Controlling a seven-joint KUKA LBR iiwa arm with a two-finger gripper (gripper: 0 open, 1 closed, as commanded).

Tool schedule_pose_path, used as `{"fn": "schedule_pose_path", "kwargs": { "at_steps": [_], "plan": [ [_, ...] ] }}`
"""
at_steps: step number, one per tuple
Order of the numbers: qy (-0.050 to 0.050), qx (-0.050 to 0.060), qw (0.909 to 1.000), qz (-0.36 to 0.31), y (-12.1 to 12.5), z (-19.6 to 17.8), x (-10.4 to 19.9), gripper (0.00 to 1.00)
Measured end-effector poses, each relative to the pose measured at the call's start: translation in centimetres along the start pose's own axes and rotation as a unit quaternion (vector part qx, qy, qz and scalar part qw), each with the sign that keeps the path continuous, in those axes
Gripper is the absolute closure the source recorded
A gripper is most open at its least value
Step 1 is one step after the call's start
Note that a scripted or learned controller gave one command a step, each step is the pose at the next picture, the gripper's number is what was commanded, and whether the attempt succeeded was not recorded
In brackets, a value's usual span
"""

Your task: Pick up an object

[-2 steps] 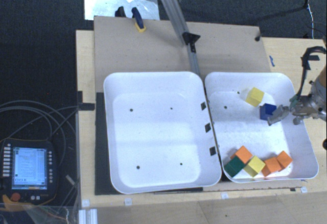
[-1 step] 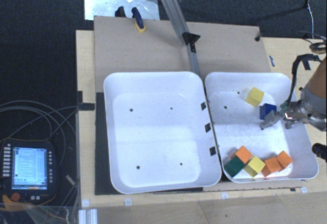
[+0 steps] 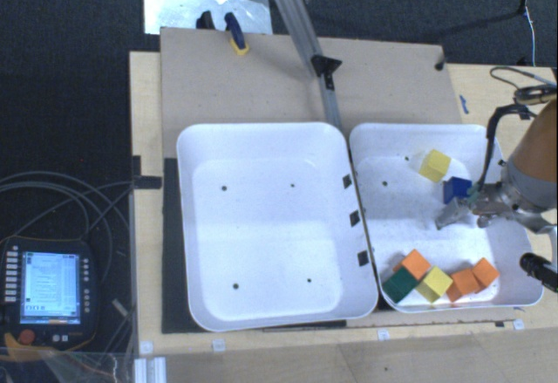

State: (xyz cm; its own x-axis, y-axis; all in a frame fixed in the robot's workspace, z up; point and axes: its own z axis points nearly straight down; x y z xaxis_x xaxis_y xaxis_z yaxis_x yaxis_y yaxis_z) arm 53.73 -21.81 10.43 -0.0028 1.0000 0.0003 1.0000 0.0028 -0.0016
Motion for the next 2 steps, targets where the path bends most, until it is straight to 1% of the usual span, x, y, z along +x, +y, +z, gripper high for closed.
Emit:
{"fn": "schedule_pose_path", "kwargs": {
  "at_steps": [1, 2],
  "plan": [
    [-0.001, -0.003, 1.0000, -0.001, 0.2, -1.3, -0.1, 1.00],
    [-0.001, -0.004, 1.0000, -0.001, 0.7, -5.7, -0.3, 1.00]
  ]
}}
